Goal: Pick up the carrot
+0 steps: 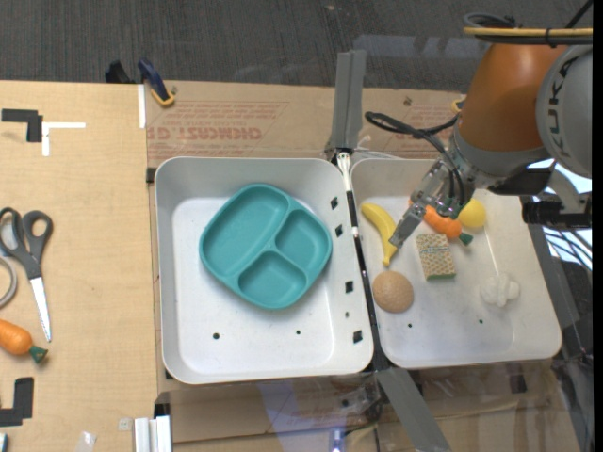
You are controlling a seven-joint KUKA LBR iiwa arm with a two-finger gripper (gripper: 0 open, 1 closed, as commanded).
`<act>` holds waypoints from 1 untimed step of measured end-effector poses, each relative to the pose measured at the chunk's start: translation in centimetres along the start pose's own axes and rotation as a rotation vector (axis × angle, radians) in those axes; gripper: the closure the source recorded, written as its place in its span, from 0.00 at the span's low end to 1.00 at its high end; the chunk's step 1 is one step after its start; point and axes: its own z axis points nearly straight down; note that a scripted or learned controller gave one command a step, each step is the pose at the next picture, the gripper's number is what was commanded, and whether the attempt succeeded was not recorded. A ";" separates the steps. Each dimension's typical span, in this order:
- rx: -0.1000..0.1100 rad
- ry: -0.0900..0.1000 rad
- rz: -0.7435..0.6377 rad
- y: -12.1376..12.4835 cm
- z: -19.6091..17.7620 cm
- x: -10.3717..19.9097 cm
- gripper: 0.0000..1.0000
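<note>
**My gripper low over the carrot in the right bin**

I reach in from the right, my grey arm (556, 92) with its orange band (504, 97) bending down into the right bin (528, 342). My gripper (429, 210) hangs low there, its slim metal fingers (407, 226) slanting down and to the left. I cannot tell how far apart they stand, nor whether anything sits between them.

The carrot (443, 222) lies just to the right of my fingertips, so close it seems to touch them. It is small and bright orange, stubby and rounded, with a little dark green tip at its far end, pointing away from me. Part of it is hidden under my wrist.

A yellow lemon (473, 214) sits just beyond the carrot. A yellow banana (380, 227) curves to the left of my fingers. Below them lies a speckled tan sponge (436, 255), and lower left a round brown potato (394, 291). A pale white object (499, 291) rests to the lower right.

Far to my left, the left bin (179, 347) holds a teal divided plate (267, 245). Beyond it, on the wooden bench (75, 205), lie scissors (28, 262) and a second orange carrot (17, 339).
</note>
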 end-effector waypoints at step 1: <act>0.002 0.003 0.298 -5.6 5.5 -4.0 0.00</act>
